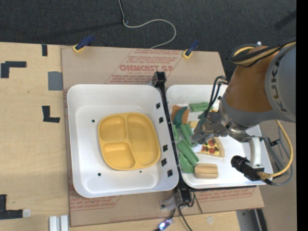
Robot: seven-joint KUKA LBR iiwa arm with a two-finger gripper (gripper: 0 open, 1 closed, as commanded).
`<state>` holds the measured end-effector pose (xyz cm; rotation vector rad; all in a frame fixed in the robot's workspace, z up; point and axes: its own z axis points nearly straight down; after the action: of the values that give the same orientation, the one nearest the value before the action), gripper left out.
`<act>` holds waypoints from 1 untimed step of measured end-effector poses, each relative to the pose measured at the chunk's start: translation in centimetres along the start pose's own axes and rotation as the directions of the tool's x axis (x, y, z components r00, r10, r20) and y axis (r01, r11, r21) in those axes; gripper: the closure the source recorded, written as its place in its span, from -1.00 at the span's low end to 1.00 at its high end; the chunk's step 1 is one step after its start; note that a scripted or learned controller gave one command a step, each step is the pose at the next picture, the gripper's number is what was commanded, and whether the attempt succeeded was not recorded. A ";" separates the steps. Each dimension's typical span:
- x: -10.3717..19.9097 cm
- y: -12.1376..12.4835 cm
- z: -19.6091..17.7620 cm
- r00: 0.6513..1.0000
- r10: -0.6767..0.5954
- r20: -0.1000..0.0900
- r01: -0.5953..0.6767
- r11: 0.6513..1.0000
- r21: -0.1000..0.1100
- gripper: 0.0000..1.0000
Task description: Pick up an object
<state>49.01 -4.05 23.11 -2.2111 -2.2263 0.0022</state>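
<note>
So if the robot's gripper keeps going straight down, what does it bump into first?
Probably the toy pizza slice right beneath the gripper, or the green toy beside it; depth is hard to judge from above.

A wooden bench (29,143) fills the frame's lower part, bearing a brown cardboard sheet (139,64) (red lettering, clipped at its top corners) with 2 white bins (77,97) side by side on it

The gripper (199,137) is hanging low in the right bin (231,181), just beside the pizza slice (212,148); a yellow tray (129,141) is sitting in the left bin (82,129).
</note>
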 end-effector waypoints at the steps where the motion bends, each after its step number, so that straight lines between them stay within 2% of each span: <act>1: -0.2 0.3 1.0 1.000 0.006 0.002 -0.006 1.000 0.000 1.00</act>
<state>49.36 -4.28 22.08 -2.2189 -2.2204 0.0053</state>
